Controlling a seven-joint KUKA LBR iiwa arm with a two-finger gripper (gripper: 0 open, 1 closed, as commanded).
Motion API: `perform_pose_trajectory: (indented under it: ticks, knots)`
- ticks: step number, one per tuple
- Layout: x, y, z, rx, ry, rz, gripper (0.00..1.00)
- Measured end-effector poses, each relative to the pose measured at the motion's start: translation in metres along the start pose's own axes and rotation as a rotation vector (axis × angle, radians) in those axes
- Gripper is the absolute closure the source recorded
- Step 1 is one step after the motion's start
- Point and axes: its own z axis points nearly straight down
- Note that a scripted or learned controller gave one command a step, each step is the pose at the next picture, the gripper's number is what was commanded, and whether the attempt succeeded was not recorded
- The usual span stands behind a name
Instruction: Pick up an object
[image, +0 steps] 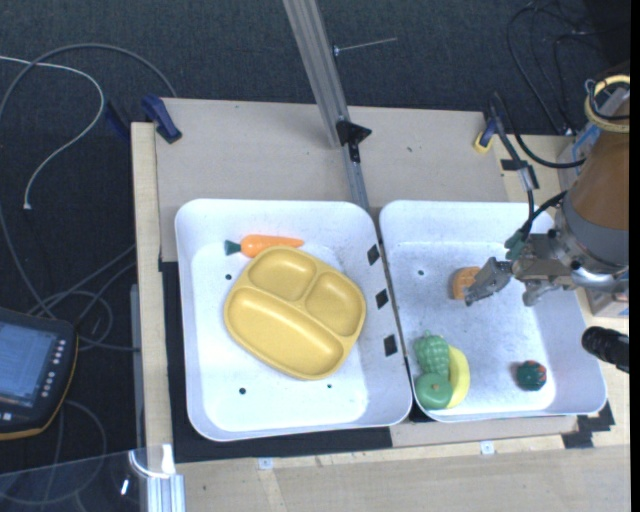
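In the right bin (500, 225) lies a small orange round object (461, 282), partly covered by one gripper finger. My gripper (512, 288) hangs over the middle of this bin, open, with nothing between its fingers; the orange object sits just left of the left fingertip (480, 289). Near the bin's front-left corner a green bunch of grapes (432, 353) rests against a yellow banana (460, 377) and a green round fruit (433, 391). A small red and green fruit (530, 376) lies at the front right.
The left bin (200, 400) holds a yellow divided plate (295, 312) and an orange carrot (268, 243) behind it. A metal pole (322, 60) rises from the back of the bench. A black cylinder (608, 345) juts in at the right edge.
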Motion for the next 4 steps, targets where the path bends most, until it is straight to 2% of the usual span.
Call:
perform_pose_trajectory:
  ticks: [1, 3, 4]
  knots:
    - [0.000, 0.000, 0.000, -0.001, 0.000, 0.000, 0.00]
    - [0.010, -0.006, 0.115, 0.008, 0.001, 0.001, 0.00]
    - [0.014, -0.006, 0.158, 0.007, 0.001, 0.001, 0.00]
